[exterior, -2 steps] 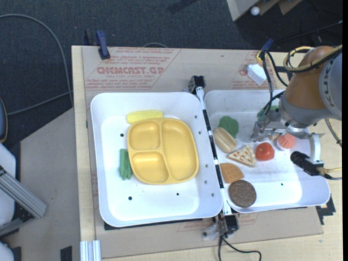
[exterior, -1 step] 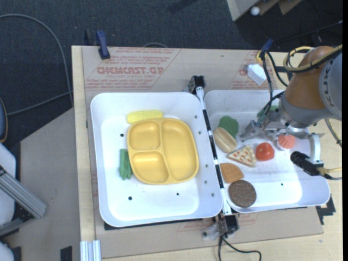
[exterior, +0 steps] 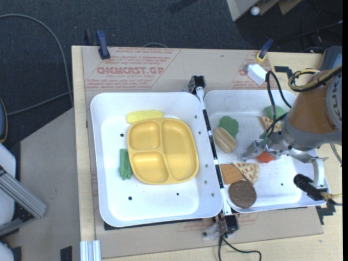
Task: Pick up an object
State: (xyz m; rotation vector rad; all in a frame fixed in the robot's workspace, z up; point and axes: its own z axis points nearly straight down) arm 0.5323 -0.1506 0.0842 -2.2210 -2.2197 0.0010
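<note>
Two white bins sit side by side on the table (exterior: 136,64). The left bin (exterior: 109,200) holds a yellow tray (exterior: 162,150) with three compartments, lying near the bin's middle. A yellow corn cob (exterior: 144,116) lies touching the tray's far edge, and a green bean pod (exterior: 125,164) lies just beside the tray's left edge.

The right bin (exterior: 283,197) holds the toy foods. A green leafy piece (exterior: 229,125) lies near the bin's left wall, with a tan bread roll (exterior: 225,140) just below it and touching it. Nearer the front lie a flat brown cracker (exterior: 230,173) and a waffle wedge (exterior: 248,171) side by side, and a round brown cookie (exterior: 242,194) rests at the front rim. Near the far right, a green piece (exterior: 273,113) and a pizza-like wedge (exterior: 267,124) lie partly hidden behind the arm.

The arm (exterior: 312,118) reaches in from the right, its orange band above the wrist. The pincer (exterior: 261,150) is low over the middle of the right bin, beside a small red-orange piece (exterior: 265,157) that lies just under its tip. Whether the pincer is spread or pressed together, or pinching that piece, cannot be told from this angle.
</note>
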